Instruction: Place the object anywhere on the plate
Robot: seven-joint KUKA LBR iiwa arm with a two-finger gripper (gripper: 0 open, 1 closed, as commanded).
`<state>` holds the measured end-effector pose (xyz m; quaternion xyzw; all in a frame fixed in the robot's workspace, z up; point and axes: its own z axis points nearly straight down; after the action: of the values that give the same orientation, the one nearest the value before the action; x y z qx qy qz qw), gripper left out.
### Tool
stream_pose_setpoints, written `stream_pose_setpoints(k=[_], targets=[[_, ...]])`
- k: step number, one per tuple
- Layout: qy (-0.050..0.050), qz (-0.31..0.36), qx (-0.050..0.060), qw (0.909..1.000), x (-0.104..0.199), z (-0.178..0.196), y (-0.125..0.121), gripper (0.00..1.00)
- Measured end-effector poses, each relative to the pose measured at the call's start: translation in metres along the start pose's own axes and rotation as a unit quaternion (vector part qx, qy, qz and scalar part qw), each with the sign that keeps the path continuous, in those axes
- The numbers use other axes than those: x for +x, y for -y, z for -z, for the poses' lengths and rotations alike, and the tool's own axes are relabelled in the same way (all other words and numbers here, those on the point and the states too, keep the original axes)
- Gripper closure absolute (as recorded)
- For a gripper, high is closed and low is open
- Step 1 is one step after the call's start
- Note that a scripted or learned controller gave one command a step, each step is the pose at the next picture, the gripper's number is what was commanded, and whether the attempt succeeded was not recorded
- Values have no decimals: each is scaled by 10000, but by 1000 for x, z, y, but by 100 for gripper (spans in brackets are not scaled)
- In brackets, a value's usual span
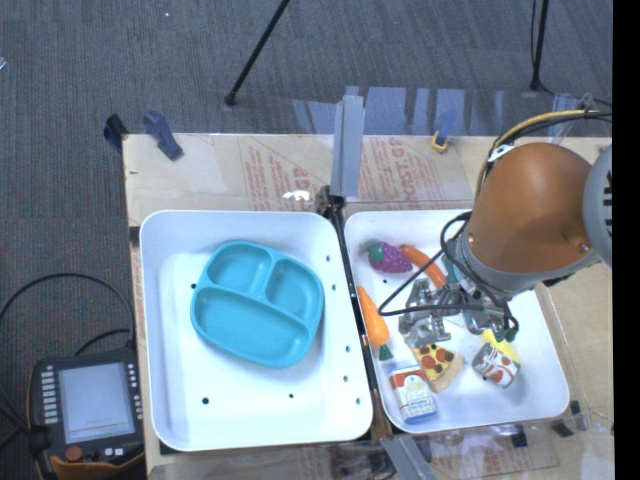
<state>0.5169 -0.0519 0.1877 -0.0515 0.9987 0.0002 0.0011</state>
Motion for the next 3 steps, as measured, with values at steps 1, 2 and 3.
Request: stream_pose_setpoints(k=[1,2,3], targets=[[3,1677,-11,9858,-8,14,-46,100],[-12,2288,-12,9735,11,-1,-84,100],[-22,1966,-11,9805,18,-1,-116,100]])
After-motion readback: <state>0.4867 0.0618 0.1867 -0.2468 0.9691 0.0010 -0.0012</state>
